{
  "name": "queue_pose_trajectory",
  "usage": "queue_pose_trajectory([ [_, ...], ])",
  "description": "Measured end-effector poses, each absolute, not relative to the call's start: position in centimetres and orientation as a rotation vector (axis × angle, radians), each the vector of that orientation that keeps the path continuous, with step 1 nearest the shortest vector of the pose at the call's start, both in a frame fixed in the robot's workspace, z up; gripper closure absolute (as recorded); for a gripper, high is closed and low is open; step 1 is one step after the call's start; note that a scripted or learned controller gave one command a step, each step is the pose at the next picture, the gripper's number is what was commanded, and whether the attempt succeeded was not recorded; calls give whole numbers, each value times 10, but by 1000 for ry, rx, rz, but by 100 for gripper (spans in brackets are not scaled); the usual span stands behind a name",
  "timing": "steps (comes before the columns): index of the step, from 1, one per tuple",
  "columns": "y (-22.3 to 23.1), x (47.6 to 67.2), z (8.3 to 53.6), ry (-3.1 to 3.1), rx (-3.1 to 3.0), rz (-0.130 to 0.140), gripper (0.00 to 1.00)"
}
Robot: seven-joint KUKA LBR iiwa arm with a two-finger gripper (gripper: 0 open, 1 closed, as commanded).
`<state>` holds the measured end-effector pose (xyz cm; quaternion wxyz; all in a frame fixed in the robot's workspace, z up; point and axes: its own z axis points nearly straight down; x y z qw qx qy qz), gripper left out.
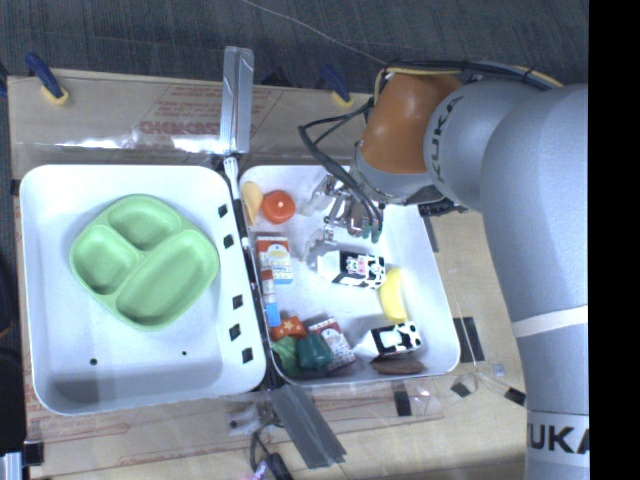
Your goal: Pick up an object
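Observation:
My gripper hangs over the upper middle of the right bin, its metal fingers spread apart with nothing between them. Just left of it stands a small carton with an orange top. An orange ball and a yellow-orange piece lie in the bin's top left corner. A black-and-white cow-print box lies right below the gripper, next to a yellow banana-like piece. A second cow-print box sits lower right.
The left bin holds a green divided plate. A cluster of green, red and packaged toys fills the right bin's lower left. A dark brown item lies at its bottom edge. The arm's orange band looms above the bin's top.

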<state>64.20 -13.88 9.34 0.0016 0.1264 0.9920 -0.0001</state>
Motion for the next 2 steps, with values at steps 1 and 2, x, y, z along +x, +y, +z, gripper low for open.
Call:
queue_pose_trajectory([
  [1, -137, 644, 105, 3112, 383, -2, 100],
  [2, -54, 641, 195, 3042, 758, 3, 100],
])
